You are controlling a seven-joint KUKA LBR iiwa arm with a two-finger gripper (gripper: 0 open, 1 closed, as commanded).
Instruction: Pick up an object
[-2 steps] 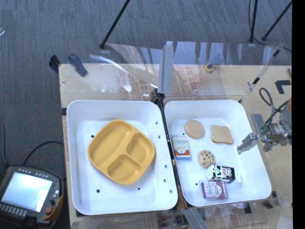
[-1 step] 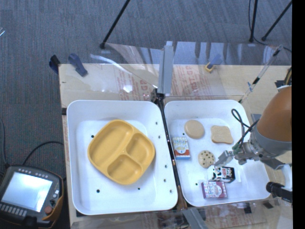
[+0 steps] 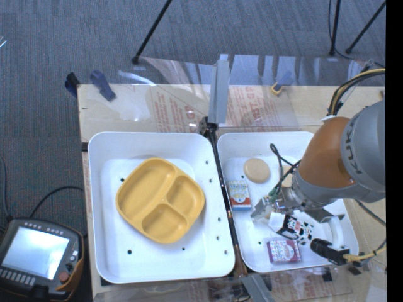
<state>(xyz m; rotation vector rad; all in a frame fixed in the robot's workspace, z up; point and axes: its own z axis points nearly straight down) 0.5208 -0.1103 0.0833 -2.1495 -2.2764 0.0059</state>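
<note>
My claw (image 3: 267, 211) is hovering low in the right bin (image 3: 277, 140), finger state I cannot tell | cow carton (image 3: 293, 226) is lying just beside it | yellow tray (image 3: 160, 199) is sitting in left bin (image 3: 107, 145)
</note>
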